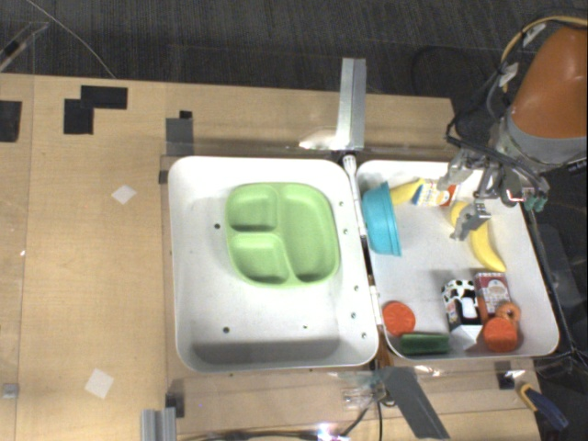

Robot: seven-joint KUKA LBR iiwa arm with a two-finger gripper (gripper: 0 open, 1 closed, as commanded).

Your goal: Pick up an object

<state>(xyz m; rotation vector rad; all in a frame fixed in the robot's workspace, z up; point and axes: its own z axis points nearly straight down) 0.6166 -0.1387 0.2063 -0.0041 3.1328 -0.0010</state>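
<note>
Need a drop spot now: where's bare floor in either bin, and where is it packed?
Free: right bin centre, between blue bowl and banana; left bin margin around green tray. Crowded: right bin's near edge, around the carton.

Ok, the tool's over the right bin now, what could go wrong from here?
Two risks, judged from this view. The tool hangs over the top end of the banana; a curved fruit could roll or slip out of a pinch near its tip. The right bin is crowded: a blue bowl leans on the divider, and cartons sit just below the banana, so a missed descent might knock them.
</note>
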